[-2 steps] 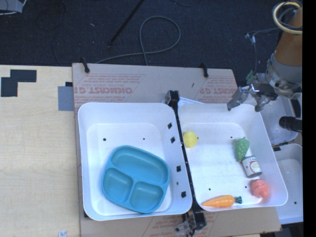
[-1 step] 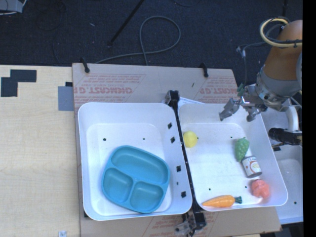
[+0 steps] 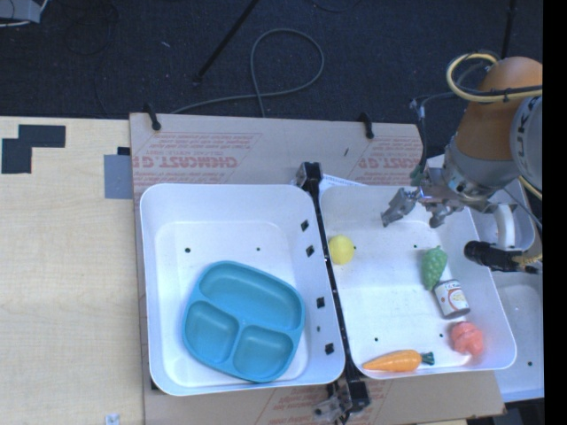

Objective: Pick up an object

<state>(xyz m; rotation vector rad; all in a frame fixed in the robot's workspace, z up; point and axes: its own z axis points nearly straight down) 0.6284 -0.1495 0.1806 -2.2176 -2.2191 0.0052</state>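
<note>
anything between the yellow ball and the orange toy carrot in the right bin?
No: bare white bin floor between yellow ball and orange toy carrot, per the camera view.

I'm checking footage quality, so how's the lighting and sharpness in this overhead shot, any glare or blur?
Camera view: lighting is even and the white bins are bright but not blown out; the blue tray casts a soft shadow; the dark floor behind loses detail; the image is slightly soft overall, so the small jar's label is unreadable and the gripper looks a bit blurred.

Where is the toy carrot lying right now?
The toy carrot lies in the right bin, along its near edge, with the pink toy just up and to its right.
</note>
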